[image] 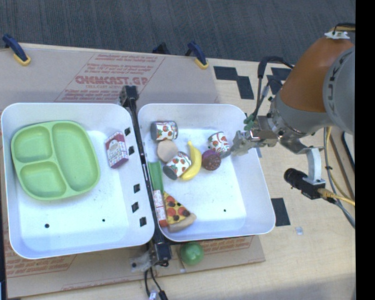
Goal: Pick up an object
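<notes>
Left bin point(25, 230): divided plate point(53, 160) by its left wall; small carton point(116, 149) near the right wall.
Right bin point(237, 195): two cans point(164, 130), banana point(192, 161), plum point(211, 160) in the far half; pizza slice point(175, 212) at the near left corner.
Desk point(281, 230): lime point(191, 252) just before the right bin's near edge.

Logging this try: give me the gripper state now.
Gripper: at the right bin's right edge; open or shut cannot be told; nothing seen between its fingers.
</notes>
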`<state>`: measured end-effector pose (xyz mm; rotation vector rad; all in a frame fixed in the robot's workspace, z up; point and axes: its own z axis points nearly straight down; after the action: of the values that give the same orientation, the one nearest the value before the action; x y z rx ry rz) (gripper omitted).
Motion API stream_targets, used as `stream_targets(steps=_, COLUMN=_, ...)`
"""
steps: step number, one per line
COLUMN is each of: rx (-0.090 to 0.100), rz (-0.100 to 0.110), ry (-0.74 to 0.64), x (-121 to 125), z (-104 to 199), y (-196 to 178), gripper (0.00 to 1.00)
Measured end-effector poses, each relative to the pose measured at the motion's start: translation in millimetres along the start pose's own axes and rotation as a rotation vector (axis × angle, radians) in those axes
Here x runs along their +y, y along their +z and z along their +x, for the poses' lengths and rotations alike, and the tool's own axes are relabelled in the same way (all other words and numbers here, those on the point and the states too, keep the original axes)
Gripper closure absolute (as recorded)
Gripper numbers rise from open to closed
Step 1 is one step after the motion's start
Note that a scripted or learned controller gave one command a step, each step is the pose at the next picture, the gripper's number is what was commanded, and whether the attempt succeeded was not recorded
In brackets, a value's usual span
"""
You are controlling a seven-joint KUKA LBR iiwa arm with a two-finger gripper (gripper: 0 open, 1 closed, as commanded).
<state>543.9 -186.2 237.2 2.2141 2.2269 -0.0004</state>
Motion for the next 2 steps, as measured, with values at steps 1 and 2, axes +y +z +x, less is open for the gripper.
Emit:
stream_targets(steps=1, rx=0.001, rz=0.001, ry=-0.001, x=81.4, z=-8.0, y=20.6, gripper=1.0)
stream_targets(steps=2, rx=0.001, rz=0.001, ry=-0.001, x=81.4, z=-8.2, y=20.3, gripper=0.0)
